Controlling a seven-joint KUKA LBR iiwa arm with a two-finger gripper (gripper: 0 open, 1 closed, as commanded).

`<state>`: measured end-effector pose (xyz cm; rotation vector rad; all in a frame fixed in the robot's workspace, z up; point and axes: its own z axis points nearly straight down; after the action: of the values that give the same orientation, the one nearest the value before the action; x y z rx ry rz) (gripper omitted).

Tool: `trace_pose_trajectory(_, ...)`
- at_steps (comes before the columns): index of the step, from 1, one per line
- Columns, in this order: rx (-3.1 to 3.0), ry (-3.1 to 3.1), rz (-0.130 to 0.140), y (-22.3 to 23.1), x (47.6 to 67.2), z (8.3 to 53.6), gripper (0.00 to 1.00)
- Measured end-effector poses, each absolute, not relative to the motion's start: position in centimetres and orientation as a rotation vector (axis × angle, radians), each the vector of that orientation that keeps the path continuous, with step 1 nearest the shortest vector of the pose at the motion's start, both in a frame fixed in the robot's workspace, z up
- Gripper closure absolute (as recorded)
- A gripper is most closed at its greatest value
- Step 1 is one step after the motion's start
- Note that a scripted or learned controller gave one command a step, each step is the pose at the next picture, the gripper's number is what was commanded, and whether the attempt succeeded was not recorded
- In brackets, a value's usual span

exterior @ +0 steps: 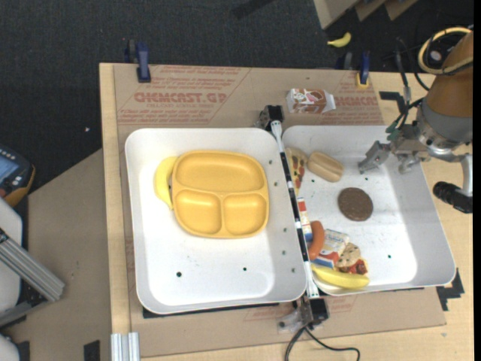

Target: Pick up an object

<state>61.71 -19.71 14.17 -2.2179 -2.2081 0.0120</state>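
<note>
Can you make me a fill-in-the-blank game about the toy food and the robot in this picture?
1. The yellow divided tray lies in the ____ bin.
2. The round brown patty lies in the ____ bin.
3. The banana lies at the right bin's ____ edge.
4. The gripper hovers above the ____ bin.

Missing words: left; right; front; right.

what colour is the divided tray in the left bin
Yellow, a plain golden yellow all over. The tray shows best in the camera view.

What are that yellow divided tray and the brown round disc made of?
The yellow tray looks like moulded plastic: smooth, evenly coloured, with soft sheen and rounded compartments. The brown disc looks matte and slightly mottled, perhaps a plastic toy patty; the material is unclear.
</note>
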Motion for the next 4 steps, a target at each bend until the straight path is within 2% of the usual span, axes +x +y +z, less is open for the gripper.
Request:
trace_pose_trajectory(1, -2.215, -2.213, 0.006, -16.2, 56.0, 8.1, 0.0)
trace_pose_trajectory(2, -2.224, -2.222, -0.003, -16.4, 56.4, 9.5, 1.0)
trace_pose_trajectory(3, -2.214, -2.229, -0.003, -12.1, 63.0, 8.4, 1.0)
trace_pose_trajectory(4, -2.215, -2.239, -0.018, -3.3, 65.1, 19.3, 1.0)
